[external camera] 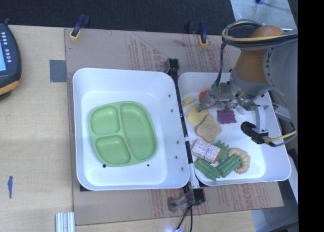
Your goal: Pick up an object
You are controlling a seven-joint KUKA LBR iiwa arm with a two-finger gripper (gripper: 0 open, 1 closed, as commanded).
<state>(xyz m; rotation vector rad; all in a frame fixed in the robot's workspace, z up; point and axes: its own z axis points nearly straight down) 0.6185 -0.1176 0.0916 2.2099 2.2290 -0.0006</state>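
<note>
Nearest the camera, at the right bin's (pixel 276 167) front edge: green beans (pixel 218 165), with a red-and-white packet (pixel 206 151) and a curled tan piece (pixel 243 159) beside them. In the left bin (pixel 83 124): a green divided plate (pixel 122 132), centred. In the right bin, toward the back: bread slice (pixel 208 127), yellow piece (pixel 196 115), purple piece (pixel 227 117). Gripper (pixel 215 99) low over the back left corner; cannot tell whether spread or closed.
</note>
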